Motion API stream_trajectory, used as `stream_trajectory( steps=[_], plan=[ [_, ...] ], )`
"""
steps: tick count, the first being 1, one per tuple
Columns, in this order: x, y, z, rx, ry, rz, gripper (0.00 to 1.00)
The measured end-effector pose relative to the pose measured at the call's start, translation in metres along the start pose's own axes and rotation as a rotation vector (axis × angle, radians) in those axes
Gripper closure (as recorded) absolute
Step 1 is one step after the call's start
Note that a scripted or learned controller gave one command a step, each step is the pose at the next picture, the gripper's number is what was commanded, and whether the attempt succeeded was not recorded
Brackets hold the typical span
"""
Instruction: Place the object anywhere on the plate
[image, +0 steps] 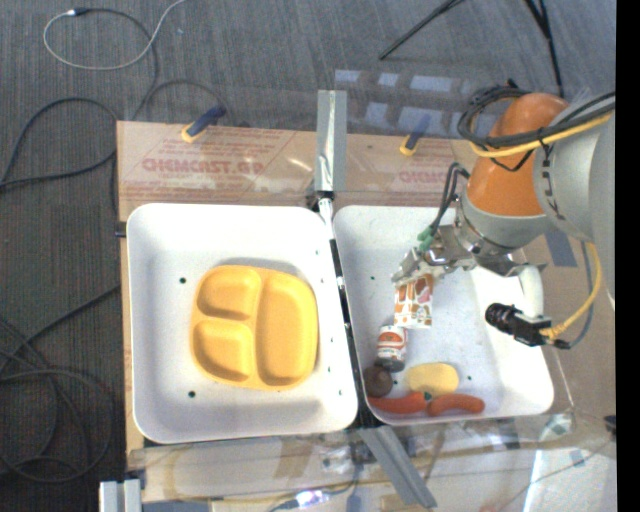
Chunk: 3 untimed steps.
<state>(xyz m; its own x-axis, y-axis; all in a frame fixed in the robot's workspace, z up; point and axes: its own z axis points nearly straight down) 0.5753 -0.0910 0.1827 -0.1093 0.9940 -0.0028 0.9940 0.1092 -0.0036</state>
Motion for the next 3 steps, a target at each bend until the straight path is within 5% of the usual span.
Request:
stream_trajectory(
  steps=[1, 2, 3],
  plan=[
    [0.068, 0.011, -0.034, -0.001, 0.003, -0.053, 1.0],
    [0.138, 0.011, -0.002, -0.005, 0.001, -0.12, 1.0],
    [0.137, 0.01, -0.001, -0.001, 0.001, -0.12, 0.0]
  ],
)
